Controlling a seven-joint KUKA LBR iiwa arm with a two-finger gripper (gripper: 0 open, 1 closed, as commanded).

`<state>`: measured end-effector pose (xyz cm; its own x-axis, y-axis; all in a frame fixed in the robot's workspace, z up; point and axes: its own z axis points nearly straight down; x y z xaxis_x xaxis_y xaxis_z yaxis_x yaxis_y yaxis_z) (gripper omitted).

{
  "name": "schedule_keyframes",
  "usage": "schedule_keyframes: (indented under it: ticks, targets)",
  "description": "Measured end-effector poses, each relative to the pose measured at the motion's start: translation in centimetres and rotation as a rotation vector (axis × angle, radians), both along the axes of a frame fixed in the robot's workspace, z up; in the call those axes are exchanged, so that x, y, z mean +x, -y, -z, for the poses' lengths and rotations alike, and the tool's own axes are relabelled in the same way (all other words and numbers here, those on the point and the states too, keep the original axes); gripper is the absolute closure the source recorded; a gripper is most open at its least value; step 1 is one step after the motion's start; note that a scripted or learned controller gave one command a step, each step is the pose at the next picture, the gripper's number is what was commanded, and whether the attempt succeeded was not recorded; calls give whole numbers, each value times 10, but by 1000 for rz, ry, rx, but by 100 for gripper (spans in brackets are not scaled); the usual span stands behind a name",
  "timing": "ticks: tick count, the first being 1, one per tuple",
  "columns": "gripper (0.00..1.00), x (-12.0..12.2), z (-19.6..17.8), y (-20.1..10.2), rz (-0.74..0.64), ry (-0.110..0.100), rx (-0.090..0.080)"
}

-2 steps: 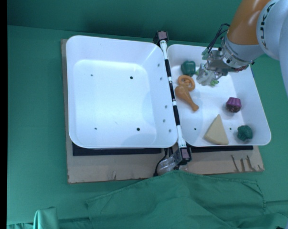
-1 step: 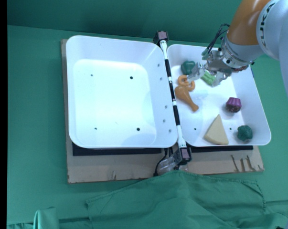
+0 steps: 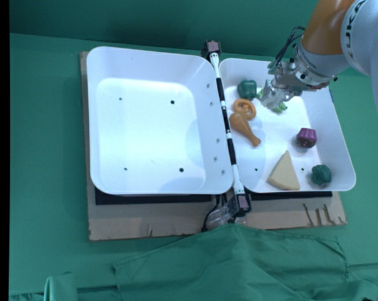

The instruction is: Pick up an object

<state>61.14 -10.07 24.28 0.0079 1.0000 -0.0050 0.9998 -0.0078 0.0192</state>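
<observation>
The gripper (image 3: pixel 275 99) hangs low in the right white bin (image 3: pixel 336 144), over a small light-green toy (image 3: pixel 280 107) near the dark green pepper toy (image 3: pixel 246 88). The green toy looks light and hard, so grabbing its middle seems best.

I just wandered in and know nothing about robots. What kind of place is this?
Most likely a robotics lab test bench. A grey and orange arm reaches over two white bins set on cardboard and green cloth, and the right bin holds toy food such as a cheese wedge.
</observation>
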Motion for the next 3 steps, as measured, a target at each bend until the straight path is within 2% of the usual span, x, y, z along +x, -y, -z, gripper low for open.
schedule_keyframes:
  ticks: [1, 2, 3]
  targets:
    - [0, 0, 1, 0, 0, -2, 0]
    - [0, -5, -49, 6, -6, -8, 2]
    - [0, 7, -103, 7, 7, -7, 2]
